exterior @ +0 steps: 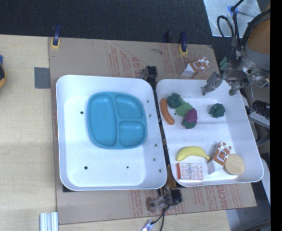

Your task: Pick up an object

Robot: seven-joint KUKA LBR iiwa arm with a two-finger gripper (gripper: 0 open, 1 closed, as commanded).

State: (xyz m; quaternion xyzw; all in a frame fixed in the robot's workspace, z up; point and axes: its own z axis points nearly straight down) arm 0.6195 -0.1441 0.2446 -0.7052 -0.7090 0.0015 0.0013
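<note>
Hovering over the right bin (249,129) at its one o'clock corner, I judge I am at the approach step, nothing chosen yet. My pincer (223,84) hangs spread open and empty above the rim. Nearest candidate is the dark green lump (217,110) toward six o'clock of me; next I need to drop straight down and straddle it. My arm (256,42) is cut off at three o'clock, and the lump's shape is too blurred to name.
</note>
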